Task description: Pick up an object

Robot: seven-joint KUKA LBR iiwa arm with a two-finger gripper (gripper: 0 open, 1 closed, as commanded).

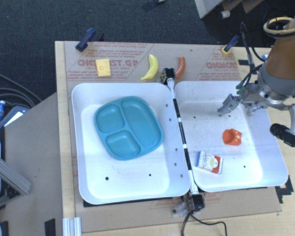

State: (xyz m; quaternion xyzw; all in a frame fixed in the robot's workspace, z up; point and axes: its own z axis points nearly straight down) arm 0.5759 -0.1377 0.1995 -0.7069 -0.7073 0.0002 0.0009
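While the gripper hovers with fingers apart and empty over the right bin, approach is in hand. Next: descend onto the orange object lying near mid-bin, then close.

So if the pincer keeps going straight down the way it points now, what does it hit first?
Most likely the bare floor of the right bin. The pincer hangs over the bin's upper part, apart from the orange toy and the small carton nearer the camera. Its height is hard to judge.
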